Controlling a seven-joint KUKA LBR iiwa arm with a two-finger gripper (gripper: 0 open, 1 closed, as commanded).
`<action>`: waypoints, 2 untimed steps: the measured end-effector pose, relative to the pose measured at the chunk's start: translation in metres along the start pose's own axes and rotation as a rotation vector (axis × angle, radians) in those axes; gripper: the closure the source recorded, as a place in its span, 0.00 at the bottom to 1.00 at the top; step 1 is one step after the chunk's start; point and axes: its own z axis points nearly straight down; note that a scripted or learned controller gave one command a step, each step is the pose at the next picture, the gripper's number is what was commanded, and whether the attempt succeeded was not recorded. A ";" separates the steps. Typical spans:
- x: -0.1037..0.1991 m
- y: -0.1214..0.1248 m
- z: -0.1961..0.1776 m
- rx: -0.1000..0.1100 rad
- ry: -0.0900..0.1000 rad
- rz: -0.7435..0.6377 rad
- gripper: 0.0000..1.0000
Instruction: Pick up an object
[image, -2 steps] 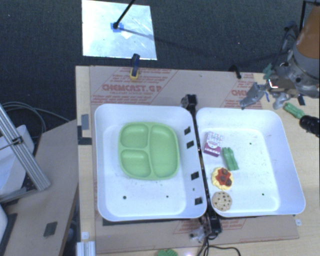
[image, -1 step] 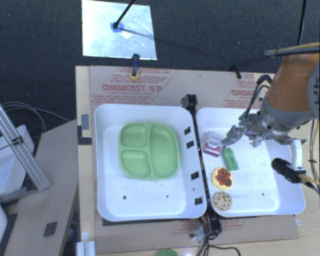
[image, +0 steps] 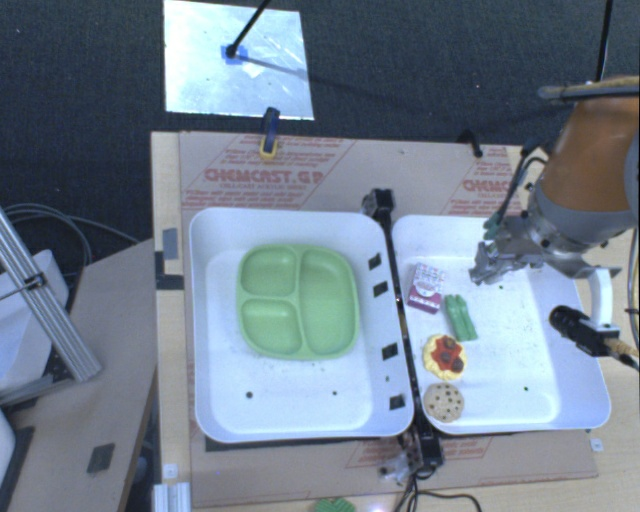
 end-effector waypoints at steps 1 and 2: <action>0.095 -0.007 0.072 0.010 0.004 -0.010 1.00; 0.088 -0.006 0.068 0.004 0.001 0.001 0.00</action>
